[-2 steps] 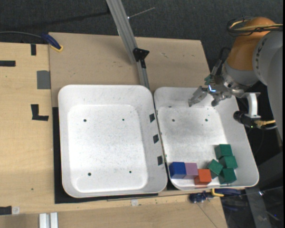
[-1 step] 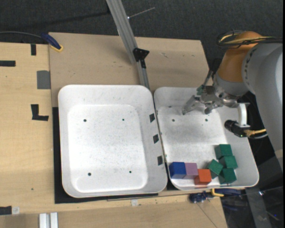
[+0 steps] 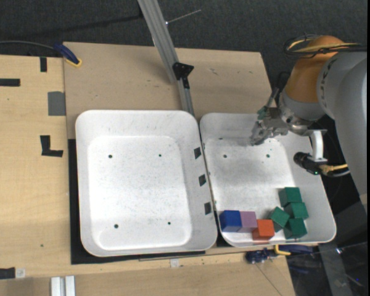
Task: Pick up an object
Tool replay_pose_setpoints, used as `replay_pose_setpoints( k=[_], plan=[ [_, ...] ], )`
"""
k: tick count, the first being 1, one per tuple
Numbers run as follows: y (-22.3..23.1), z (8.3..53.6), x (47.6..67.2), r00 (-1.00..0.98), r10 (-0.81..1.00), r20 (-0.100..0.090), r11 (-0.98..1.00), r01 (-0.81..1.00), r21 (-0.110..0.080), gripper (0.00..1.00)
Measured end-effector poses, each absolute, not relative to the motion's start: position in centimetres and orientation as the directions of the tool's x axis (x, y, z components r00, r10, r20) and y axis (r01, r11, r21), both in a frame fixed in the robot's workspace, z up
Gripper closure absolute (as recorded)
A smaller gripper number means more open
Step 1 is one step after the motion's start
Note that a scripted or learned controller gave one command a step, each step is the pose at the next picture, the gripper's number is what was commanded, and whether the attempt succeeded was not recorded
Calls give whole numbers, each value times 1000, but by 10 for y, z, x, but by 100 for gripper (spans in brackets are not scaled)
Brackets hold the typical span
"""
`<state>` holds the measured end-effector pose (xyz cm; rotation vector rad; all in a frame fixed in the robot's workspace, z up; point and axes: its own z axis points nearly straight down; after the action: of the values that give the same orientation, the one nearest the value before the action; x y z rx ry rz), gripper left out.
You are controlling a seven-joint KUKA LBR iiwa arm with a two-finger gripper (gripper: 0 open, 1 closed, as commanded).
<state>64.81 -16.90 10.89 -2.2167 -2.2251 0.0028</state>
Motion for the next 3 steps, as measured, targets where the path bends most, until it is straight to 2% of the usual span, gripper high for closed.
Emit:
replay_pose_setpoints(
  k=[1, 2, 3],
  plan=[
    [-168, 165, 659, -2, 1000, -1, 2, 1000, 5, 100],
    [-167, 217, 661, -2, 1000, -1, 2, 1000, 5, 100],
    [-105, 218, 651, -6, 1000, 1, 6, 1000, -1, 100]
  ],
)
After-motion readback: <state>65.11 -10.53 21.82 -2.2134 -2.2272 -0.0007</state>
